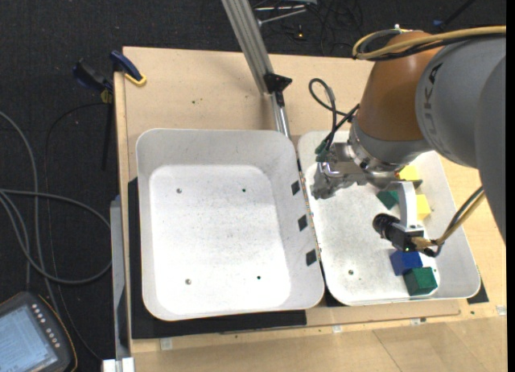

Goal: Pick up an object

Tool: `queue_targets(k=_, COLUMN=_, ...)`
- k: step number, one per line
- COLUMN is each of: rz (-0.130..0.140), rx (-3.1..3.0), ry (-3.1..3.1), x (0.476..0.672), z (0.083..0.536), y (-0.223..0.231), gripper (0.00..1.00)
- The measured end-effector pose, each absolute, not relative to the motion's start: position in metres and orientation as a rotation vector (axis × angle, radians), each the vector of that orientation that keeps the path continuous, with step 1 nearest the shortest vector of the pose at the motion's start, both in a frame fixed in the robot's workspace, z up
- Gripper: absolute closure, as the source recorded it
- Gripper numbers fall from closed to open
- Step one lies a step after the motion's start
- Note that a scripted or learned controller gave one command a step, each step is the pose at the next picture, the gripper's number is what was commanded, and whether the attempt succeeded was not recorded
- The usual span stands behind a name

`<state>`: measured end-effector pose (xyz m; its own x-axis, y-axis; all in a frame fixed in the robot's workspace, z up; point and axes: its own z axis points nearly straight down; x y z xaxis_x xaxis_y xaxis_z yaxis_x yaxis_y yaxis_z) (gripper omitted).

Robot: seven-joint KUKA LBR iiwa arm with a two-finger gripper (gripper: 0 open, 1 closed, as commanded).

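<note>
My gripper (323,183) hangs low over the left part of the right bin (354,278), near the wall shared with the other bin. The grey and orange arm covers the bin's far right. Several small objects lie along the right side of this bin: a yellow piece (411,175) beside the wrist, a second yellow piece (423,207), a dark green piece (389,199), a blue block (405,262) and a green block (422,281) at the near right corner. All of them are to the right of the gripper and apart from it.
The left bin (153,225) stands beside the right one, with black tabs (303,221) along the shared edge. A slanted metal pole (249,36) crosses the bench's far side. A blue and yellow clamp (121,68) grips the far left corner.
</note>
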<state>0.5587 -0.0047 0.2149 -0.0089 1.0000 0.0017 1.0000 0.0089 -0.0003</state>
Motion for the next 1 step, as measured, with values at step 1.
queue_targets(k=1, rz=-0.005, rx=-2.211, ry=-2.232, x=0.5707, z=0.2332, y=0.0514, gripper=1.0)
